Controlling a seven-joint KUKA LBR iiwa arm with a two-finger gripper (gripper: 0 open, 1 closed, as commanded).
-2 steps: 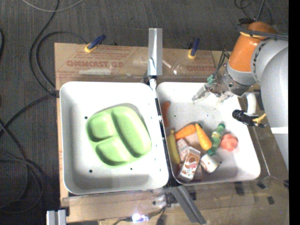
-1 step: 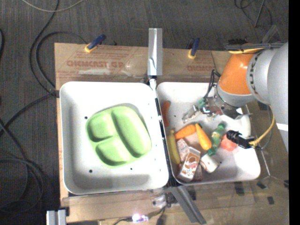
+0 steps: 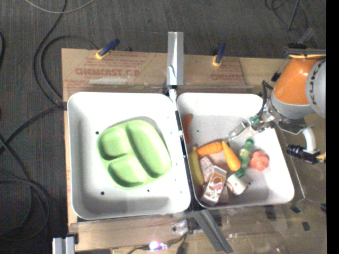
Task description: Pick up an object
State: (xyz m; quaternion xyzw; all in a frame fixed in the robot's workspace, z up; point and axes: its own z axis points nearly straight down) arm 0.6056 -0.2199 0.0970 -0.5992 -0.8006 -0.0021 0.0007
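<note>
Gripper [image 3: 239, 132] over right bin [image 3: 222, 106] — above green bottle [image 3: 246, 151] (near toys).

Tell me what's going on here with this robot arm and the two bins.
A grey and orange robot arm reaches in from the right, its gripper low over the right bin, just above a cluster of toy food: carrots, a small green bottle, a pink piece and small cartons. Nothing is visibly held. The left bin holds a green divided plate.

Two white bins [image 3: 79, 157] sit side by side, the left holding one green divided tray [image 3: 135, 152], with two clamps [image 3: 107, 48] beyond them.
</note>
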